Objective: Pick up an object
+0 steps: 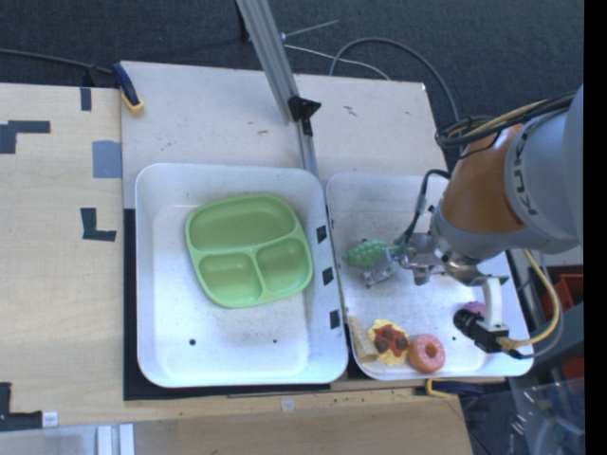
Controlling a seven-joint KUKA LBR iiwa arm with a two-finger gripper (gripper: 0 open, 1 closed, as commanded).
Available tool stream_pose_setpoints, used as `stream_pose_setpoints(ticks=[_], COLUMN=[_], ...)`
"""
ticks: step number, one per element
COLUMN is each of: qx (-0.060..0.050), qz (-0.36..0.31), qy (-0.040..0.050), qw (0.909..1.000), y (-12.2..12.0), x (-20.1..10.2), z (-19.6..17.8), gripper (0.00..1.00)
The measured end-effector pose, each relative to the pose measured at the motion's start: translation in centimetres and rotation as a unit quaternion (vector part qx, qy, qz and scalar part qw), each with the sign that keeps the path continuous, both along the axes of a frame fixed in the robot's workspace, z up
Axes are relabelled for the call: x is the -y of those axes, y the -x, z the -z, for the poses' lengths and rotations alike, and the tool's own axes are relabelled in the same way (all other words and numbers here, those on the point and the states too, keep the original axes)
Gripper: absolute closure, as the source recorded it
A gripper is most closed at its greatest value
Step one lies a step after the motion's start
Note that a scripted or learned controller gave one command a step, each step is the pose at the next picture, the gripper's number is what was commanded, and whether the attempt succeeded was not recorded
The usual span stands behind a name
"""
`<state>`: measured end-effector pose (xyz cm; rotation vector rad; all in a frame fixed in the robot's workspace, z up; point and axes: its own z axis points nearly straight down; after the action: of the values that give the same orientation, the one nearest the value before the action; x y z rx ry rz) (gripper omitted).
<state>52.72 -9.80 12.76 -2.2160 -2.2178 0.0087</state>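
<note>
The arm (pixel 512 183) came in from the right edge of the frame, its orange band sitting over the right-hand bin (pixel 379 192). The gripper (pixel 387 265) was low in the middle of that bin, right against a green toy (pixel 365 252) with a leafy look. Whether the toy was between the fingers was too small and cluttered to tell, and I could not tell the state of the jaws either.

Down at the bin's lower edge lay a pizza slice toy (pixel 384 340), and just beside it, to its right, a pink donut (pixel 427 353). A pink piece (pixel 477 308) peeked out near the arm's black fitting at the lower right.

Over in the left bin (pixel 156 254), a green divided plate (pixel 249 248) lay flat, slightly turned.
</note>
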Motion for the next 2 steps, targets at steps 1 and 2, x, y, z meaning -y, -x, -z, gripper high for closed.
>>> stream_pose_setpoints(ticks=[1, 2], qx=[0.004, 0.003], qz=[0.0, -0.001], qy=[0.0009, -0.0002], qw=[1.0, 1.0], y=[0.0, 0.0], x=[0.0, -0.1], z=[3.9, 2.9], gripper=[0.0, 1.0])
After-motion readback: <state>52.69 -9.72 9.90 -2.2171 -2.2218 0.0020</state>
